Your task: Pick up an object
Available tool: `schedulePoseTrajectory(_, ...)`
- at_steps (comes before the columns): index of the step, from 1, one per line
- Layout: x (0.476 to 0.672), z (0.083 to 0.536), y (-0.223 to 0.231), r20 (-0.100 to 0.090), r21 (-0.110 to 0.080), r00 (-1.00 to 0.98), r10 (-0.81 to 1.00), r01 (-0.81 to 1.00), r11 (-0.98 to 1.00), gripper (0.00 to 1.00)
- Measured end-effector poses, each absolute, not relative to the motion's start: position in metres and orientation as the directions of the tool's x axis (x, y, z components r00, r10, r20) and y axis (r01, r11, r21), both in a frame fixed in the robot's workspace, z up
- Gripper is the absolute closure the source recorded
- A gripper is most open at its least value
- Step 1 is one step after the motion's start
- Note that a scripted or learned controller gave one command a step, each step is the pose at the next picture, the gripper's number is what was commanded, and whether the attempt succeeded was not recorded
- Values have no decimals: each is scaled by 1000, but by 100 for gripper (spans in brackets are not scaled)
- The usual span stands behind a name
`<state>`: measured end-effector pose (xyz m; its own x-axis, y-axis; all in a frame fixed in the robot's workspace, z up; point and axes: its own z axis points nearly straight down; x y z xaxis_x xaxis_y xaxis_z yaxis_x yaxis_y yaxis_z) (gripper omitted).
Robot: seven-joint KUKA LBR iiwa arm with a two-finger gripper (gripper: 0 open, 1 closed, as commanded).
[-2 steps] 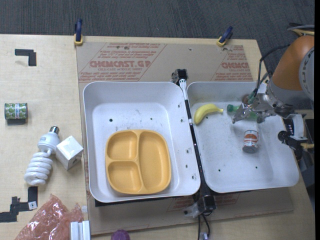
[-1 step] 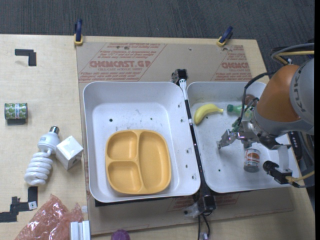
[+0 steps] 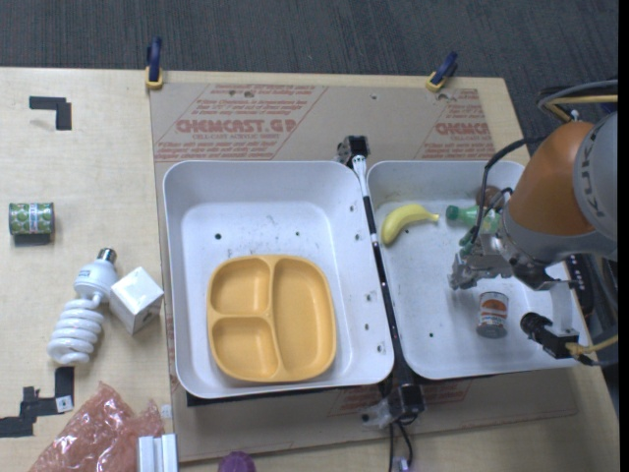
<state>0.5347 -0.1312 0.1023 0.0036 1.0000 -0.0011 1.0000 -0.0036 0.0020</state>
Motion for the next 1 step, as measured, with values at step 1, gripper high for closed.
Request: schedulePoseTrajectory(1,535,102,-131,-1,2,3,1000,1000,-3,0)
